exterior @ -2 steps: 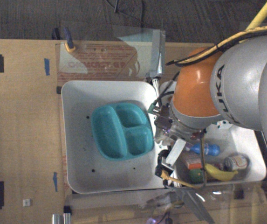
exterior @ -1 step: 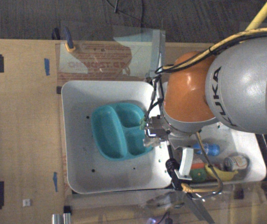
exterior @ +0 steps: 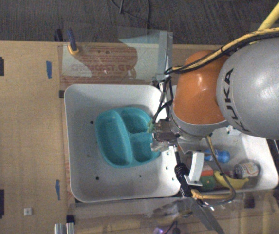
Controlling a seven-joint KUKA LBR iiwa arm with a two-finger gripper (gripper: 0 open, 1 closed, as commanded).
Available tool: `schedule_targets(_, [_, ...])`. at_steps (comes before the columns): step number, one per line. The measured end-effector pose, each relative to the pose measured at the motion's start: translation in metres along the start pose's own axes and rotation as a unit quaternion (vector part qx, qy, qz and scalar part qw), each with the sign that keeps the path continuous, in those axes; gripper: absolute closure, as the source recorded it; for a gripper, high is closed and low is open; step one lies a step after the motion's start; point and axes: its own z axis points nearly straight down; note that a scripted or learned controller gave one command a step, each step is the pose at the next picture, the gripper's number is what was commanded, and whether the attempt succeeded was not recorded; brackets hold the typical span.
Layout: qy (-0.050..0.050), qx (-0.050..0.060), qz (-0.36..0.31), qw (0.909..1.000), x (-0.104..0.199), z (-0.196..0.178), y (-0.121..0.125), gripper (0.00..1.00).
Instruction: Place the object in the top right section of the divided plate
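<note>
Currently the gripper [exterior: 158, 134] sits over the right edge of the teal divided plate [exterior: 124, 138], which lies in the left bin [exterior: 81, 130]. The arm's orange band [exterior: 197, 94] blocks much of the wrist, and whether the gripper is open or closed cannot be told. A small greenish bit shows at the plate rim beside the gripper; possibly the object, but too small to call. All three plate sections visible look bare. The right bin [exterior: 270, 177] holds a banana [exterior: 232, 180], a blue item [exterior: 219, 155] and a small can [exterior: 246, 169]. Judged: placement not yet confirmed; release and retreat remain.
</note>
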Motion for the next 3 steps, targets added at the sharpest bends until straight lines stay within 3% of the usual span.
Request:
schedule_targets(1, [0.0,0.001,-0.113,0.9936,-0.056,0.036,-0.001,1.0])
schedule_targets(2, [0.0,0.001,-0.267,0.9637,0.003,0.076,-0.001,1.0])
schedule_targets(3, [-0.001,-0.002,-0.367,0.9303,-0.023,0.037,0.0,1.0])
